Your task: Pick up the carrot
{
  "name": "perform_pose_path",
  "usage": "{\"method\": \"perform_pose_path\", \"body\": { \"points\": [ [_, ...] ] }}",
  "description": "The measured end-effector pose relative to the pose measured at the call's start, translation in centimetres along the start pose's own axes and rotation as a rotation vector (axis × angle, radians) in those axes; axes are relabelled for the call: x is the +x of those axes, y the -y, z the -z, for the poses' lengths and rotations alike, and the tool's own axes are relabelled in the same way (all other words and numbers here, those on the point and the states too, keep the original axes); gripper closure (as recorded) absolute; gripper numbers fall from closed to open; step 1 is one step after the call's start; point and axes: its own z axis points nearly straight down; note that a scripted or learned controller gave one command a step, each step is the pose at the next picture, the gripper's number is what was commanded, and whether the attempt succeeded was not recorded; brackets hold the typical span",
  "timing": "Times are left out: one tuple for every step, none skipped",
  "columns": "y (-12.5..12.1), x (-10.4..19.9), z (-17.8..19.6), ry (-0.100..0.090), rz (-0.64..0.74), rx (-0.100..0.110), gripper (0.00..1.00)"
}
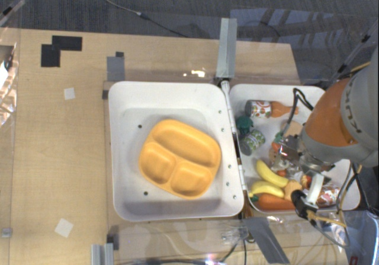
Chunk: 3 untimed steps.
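Note:
The carrot (273, 202) lies flat along the front wall of the right bin (237, 139), orange, just below two bananas. My gripper (288, 160) hangs low over the middle of that bin, a little behind and to the right of the carrot, its tip among the crowded items. The grey wrist and orange band rise from it toward the right. Nothing is seen held.
Two bananas (270, 172) sit between gripper and carrot. A printed can (258, 108), an orange bottle (279, 110), a green item (244, 123) and a small tin (253, 141) fill the bin's back and left. The left bin (118, 139) holds a yellow divided plate (179, 157).

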Motion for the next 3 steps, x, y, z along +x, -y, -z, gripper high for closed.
{"method": "perform_pose_path", "body": {
  "points": [
    [-1.9, -6.6, 3.1, 0.002, -0.268, -0.002, 1.00],
    [0.9, 0.2, -0.8, 0.000, -0.151, 0.000, 1.00],
    [0.8, 0.0, -0.7, 0.000, -0.153, -0.002, 0.00]
  ]
}}
